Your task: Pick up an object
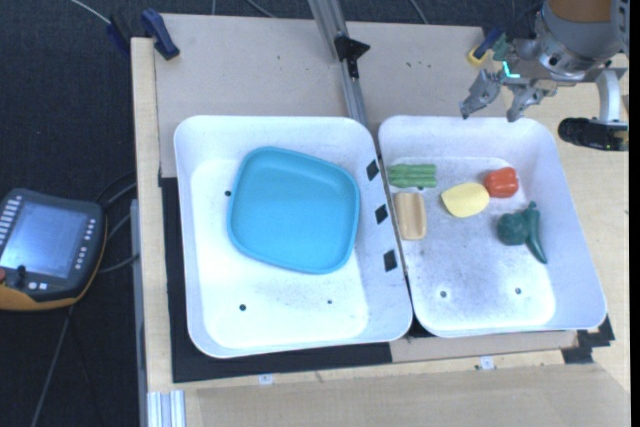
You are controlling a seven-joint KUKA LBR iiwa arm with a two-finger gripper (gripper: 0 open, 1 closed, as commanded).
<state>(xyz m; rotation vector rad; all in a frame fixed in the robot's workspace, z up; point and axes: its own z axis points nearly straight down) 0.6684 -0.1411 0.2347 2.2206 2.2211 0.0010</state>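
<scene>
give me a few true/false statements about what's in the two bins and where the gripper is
1. The blue plate lies in the left bin. True.
2. The gripper holds the red toy. False: it is open with nothing between its fingers, above the right bin's far edge.
3. The yellow toy sits beside the red toy. True.
4. The dark green toy lies on the plate. False: it is in the right bin.
5. The green toy is next to the tan toy. True.

two white bins point(200, 245); one blue plate point(294, 208) at nine o'clock; at three o'clock, five toy foods: green point(412, 175), tan point(409, 214), yellow point(465, 200), red point(502, 181), dark green point(522, 229).
</scene>
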